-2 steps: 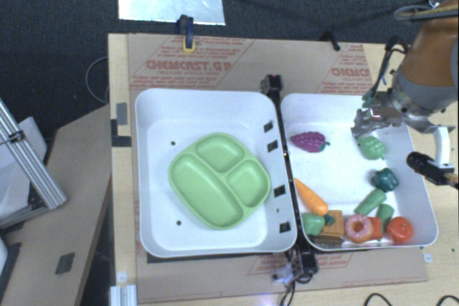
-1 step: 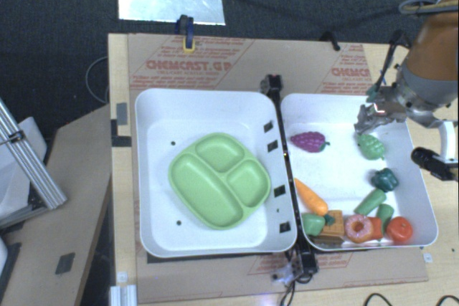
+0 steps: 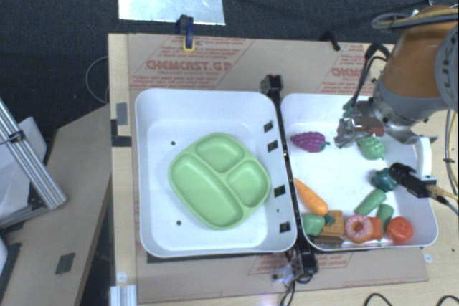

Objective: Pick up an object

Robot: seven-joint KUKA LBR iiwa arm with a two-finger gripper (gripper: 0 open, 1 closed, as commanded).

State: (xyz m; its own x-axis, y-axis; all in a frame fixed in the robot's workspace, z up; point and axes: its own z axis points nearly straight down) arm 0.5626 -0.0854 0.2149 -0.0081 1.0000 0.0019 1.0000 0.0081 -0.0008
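My gripper (image 3: pixel 349 134) hangs over the back of the right bin (image 3: pixel 326 107), between a bunch of purple grapes (image 3: pixel 308 141) on its left and a green pepper (image 3: pixel 371 147) just to its right. It stands close to the pepper, and nothing shows between its fingers. An orange carrot (image 3: pixel 310 196) lies against the bin's left wall. Along the front wall lie a pink doughnut (image 3: pixel 357 227), a red tomato (image 3: pixel 399 228), a brown block (image 3: pixel 333 224) and a green half-round (image 3: pixel 313 224). A green pickle (image 3: pixel 369 201) and a teal piece (image 3: pixel 382 179) lie in front of the pepper.
The left bin (image 3: pixel 154 154) holds a light green divided plate (image 3: pixel 219 179). A black clip bar (image 3: pixel 283 168) runs along the divide between the bins. The grey and orange arm (image 3: pixel 423 68) comes in from the right above the right bin's far corner.
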